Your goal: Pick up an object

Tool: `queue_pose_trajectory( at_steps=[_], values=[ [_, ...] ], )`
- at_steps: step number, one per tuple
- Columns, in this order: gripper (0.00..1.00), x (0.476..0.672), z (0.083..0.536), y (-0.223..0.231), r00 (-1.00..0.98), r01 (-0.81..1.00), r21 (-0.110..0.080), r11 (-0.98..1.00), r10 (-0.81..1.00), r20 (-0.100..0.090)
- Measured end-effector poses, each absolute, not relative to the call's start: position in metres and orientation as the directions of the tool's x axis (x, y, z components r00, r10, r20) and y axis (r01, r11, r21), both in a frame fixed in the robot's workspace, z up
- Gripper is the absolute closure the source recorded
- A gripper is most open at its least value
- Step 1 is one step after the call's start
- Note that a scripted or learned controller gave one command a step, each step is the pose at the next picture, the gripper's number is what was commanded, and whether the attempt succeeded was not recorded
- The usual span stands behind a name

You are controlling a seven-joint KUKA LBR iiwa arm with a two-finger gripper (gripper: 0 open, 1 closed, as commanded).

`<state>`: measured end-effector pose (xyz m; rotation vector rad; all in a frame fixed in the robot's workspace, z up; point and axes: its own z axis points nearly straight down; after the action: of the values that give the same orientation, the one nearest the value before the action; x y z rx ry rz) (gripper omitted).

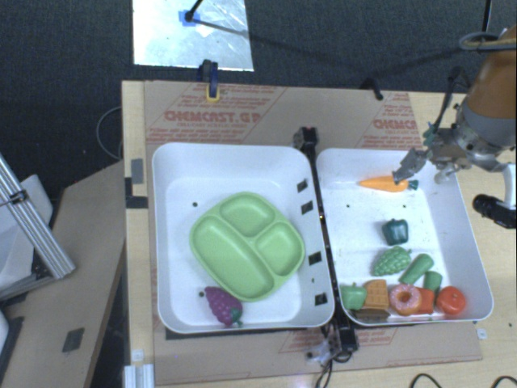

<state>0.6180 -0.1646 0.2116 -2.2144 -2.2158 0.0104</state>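
Note:
An orange toy carrot point(381, 184) lies near the far wall of the right bin point(472, 241). My gripper point(422, 165) hangs just to the right of the carrot's leafy end, over the bin's far right part; one finger point(406, 168) points down toward the carrot. Nothing shows between the fingers. Further forward lie a dark teal pepper point(395, 232), a green bumpy fruit point(392, 260), a green pickle point(416, 268), a donut point(404, 299), a waffle-like orange piece point(375, 294) and a red tomato point(451, 299).
The left bin point(174, 217) holds a green divided plate point(247, 246) and purple grapes point(223, 304) at its front. A black divider with clips point(317, 217) separates the bins. The arm's grey wrist with its orange band point(491, 95) rises at the right.

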Motion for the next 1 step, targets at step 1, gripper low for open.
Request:
queue_pose_trajectory(
  at_steps=[1],
  values=[
    [0.00,0.6205,0.2203,-0.1639,-0.003,1.000,0.002,0.003,1.000,-0.001]
  ],
)
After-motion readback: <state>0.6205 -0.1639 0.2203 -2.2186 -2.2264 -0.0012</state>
